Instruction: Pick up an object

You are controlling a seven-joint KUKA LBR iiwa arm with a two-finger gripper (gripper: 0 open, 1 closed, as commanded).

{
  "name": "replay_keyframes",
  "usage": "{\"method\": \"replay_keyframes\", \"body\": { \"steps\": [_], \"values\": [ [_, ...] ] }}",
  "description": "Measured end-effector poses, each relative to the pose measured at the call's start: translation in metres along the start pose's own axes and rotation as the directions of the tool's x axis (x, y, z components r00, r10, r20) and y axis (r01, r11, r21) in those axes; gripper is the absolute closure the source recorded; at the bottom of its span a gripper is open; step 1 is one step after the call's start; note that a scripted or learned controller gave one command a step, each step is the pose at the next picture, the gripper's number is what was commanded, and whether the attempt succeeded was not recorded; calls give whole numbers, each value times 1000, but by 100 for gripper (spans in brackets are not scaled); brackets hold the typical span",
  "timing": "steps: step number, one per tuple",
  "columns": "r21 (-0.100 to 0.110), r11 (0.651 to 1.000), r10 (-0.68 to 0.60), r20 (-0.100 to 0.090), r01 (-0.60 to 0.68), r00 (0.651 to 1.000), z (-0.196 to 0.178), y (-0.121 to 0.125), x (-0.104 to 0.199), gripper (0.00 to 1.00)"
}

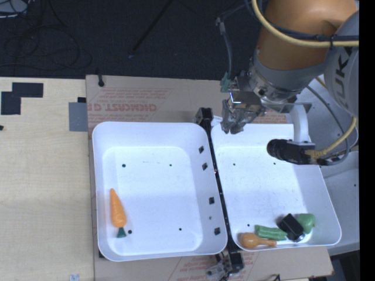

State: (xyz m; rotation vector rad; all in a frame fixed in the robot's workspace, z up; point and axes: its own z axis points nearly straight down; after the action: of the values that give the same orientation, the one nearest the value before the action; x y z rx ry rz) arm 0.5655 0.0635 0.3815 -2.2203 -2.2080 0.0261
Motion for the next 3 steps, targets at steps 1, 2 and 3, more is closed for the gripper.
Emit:
{"method": "replay_keyframes", "body": {
  "steps": [1,2,3],
  "values": [
    [-30,999,-13,-8,13,1000,-141,21,70,100],
    [1,1000,0,0,0,1000,79,21,7,100],
    [-16,1000,-3,-4,3,1000,40,-18,-19,100]
  ]
}}
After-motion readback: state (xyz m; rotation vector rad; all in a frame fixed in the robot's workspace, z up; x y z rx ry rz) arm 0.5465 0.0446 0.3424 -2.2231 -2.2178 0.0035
